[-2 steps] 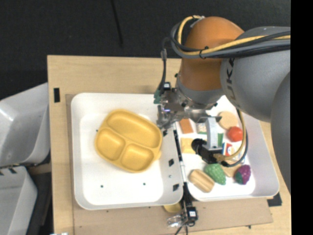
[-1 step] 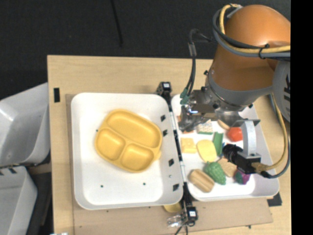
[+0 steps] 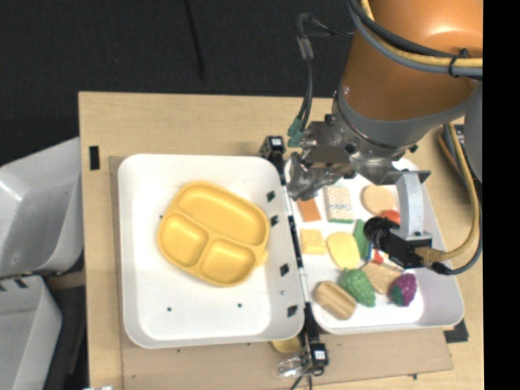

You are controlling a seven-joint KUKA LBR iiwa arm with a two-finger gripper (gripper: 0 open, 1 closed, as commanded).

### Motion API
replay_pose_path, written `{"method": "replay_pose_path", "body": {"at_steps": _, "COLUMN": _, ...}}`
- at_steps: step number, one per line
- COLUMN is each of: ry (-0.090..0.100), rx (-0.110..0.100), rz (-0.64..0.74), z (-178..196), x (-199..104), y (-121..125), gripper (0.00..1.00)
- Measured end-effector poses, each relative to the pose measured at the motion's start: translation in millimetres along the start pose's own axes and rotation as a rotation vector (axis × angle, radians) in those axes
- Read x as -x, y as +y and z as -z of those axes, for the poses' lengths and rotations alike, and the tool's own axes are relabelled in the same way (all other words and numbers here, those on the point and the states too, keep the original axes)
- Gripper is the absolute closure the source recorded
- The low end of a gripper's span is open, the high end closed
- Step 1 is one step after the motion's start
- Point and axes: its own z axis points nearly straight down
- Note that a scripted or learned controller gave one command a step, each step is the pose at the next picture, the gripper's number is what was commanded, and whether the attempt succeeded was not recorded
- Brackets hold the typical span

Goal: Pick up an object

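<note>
Beside the yellow divided plate (image 3: 213, 234), over the neighbouring bin's (image 3: 443, 309) toy food (image 3: 357, 262), my pincer (image 3: 305, 181) hangs; whether it is spread, I cannot tell.

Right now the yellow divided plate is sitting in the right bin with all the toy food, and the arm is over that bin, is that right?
Not quite. The camera view shows the yellow divided plate alone in the left bin; the toy food fills the right bin, where the arm is.
</note>
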Motion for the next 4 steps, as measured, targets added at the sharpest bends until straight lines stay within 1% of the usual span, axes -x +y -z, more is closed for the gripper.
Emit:
{"method": "replay_pose_path", "body": {"at_steps": 1, "ry": -0.001, "rx": -0.005, "rz": 0.0, "z": 11, "x": -41, "y": 0, "gripper": 1.0}}
{"method": "replay_pose_path", "body": {"at_steps": 2, "ry": -0.005, "rx": -0.013, "rz": -0.013, "z": -67, "x": 25, "y": -1, "gripper": 1.0}}
{"method": "replay_pose_path", "body": {"at_steps": 3, "ry": -0.001, "rx": -0.004, "rz": -0.002, "z": -28, "x": 7, "y": 0, "gripper": 1.0}}
{"method": "replay_pose_path", "body": {"at_steps": 4, "ry": -0.002, "rx": -0.006, "rz": -0.001, "z": -23, "x": -33, "y": 0, "gripper": 1.0}}
